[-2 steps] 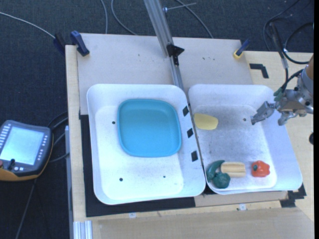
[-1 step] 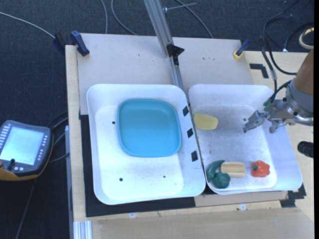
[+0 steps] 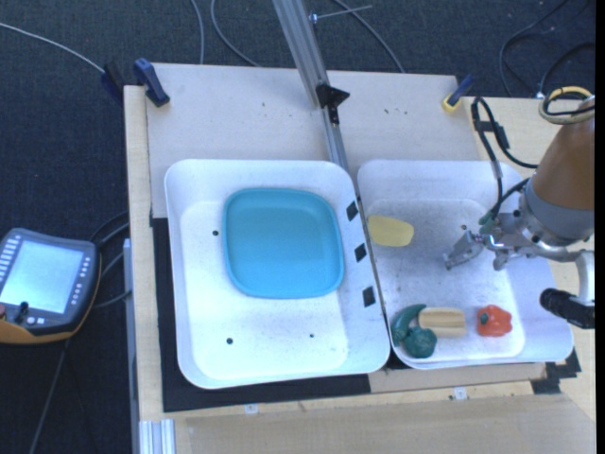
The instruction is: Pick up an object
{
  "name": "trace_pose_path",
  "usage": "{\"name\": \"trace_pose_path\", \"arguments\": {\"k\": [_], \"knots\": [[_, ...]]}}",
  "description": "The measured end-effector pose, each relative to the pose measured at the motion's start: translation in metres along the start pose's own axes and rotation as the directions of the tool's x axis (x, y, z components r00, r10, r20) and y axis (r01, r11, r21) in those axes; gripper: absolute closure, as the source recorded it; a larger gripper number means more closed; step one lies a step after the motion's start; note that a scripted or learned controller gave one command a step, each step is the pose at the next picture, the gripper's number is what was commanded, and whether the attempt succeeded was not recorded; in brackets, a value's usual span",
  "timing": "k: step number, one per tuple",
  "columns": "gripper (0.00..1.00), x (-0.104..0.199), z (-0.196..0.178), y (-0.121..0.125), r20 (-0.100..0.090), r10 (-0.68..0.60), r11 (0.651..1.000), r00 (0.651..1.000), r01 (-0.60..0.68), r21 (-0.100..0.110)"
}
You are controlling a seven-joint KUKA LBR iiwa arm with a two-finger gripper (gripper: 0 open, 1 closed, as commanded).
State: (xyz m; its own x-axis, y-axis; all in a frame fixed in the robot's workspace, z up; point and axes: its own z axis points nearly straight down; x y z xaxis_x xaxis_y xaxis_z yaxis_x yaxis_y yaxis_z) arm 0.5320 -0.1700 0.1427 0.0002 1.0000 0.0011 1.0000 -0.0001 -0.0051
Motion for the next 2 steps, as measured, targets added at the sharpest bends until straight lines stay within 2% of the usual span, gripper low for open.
{"name": "trace_pose_path", "arguments": {"k": [1,2], "knots": [[0.00,0.000,0.049,-0.001,0.000,0.000,1.000,1.000,0.000,-0.001],[1.00,0.000,0.036,0.001,0.001,-0.001,1.000,1.000,0.001,-0.007]]}}
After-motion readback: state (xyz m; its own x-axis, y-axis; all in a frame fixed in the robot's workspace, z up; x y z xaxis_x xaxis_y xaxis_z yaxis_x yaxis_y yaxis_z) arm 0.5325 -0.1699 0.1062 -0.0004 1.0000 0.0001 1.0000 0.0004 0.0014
